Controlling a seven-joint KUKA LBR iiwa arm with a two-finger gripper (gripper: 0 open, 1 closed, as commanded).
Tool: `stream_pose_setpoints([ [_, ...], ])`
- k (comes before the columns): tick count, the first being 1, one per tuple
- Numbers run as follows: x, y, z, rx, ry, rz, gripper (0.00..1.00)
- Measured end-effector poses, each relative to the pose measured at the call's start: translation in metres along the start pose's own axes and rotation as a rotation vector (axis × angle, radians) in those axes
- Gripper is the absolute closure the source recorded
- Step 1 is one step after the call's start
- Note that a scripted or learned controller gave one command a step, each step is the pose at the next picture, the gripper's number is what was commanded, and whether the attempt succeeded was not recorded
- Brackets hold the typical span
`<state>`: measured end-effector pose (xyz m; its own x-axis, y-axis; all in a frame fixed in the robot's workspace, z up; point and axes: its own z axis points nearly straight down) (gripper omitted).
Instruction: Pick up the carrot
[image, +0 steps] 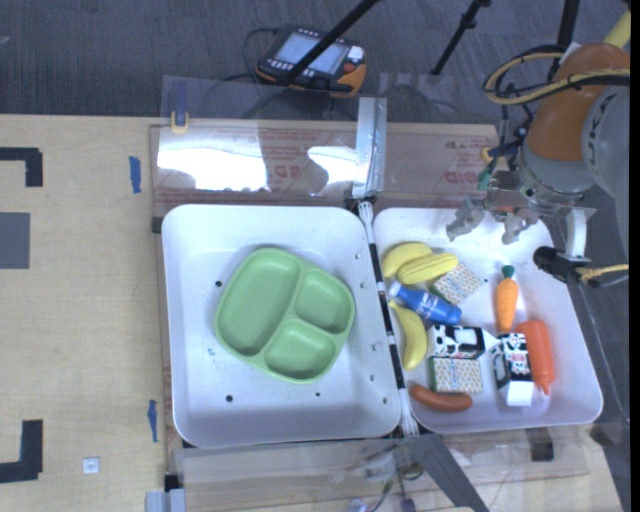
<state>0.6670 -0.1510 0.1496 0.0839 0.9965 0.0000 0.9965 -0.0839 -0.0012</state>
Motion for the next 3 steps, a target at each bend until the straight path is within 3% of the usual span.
stream_pose_setpoints([
  [1, -0.057, -0.052, 0.015, 0.000, 0.000, -0.080, 0.00],
  [2, -0.058, -0.079, 0.061, -0.008, 0.013, -0.007, 0.00],
  [3, -0.061, -0.079, 0.052, -0.009, 0.005, -0.004, 1.00],
])
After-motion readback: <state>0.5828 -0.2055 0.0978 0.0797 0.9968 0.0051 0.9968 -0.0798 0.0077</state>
